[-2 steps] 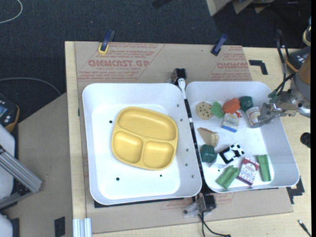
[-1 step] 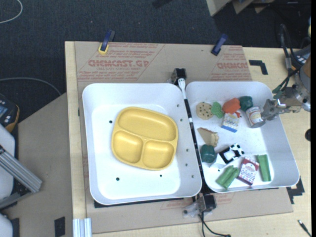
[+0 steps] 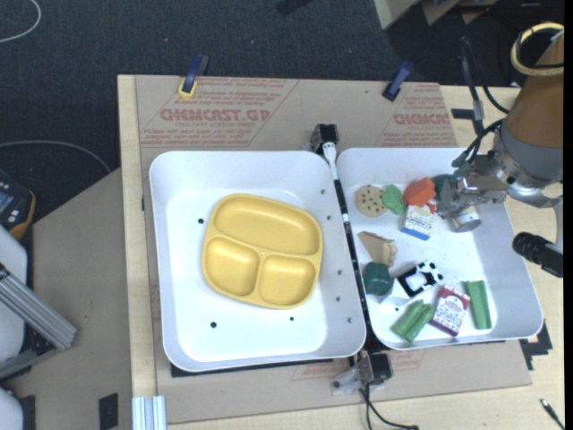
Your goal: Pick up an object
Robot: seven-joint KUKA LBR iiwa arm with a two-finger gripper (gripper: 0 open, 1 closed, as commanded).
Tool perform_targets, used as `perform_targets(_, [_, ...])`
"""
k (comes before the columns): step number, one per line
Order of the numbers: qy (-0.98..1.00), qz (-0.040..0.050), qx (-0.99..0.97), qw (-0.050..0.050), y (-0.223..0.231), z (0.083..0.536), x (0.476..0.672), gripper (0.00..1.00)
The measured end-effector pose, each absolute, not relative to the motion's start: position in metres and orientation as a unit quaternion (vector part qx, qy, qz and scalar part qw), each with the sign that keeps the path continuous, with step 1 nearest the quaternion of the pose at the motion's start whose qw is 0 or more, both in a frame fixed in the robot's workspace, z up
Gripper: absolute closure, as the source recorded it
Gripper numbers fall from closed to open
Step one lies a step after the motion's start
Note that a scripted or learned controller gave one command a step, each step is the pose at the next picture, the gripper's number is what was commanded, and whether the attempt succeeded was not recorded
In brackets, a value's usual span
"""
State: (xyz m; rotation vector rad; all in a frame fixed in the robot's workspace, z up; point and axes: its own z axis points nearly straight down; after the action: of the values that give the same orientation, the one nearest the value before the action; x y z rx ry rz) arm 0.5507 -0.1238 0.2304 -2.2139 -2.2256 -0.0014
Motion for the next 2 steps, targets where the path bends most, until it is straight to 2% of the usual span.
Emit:
perform_targets(1, [-0.709, 0.0, -0.705, 0.002, -0.065, 0.219, 0.545, 1.0])
perform_targets(2, [-0.708, -0.0011, -0.706, -0.001, -0.024, 0.235, 0.542, 1.0])
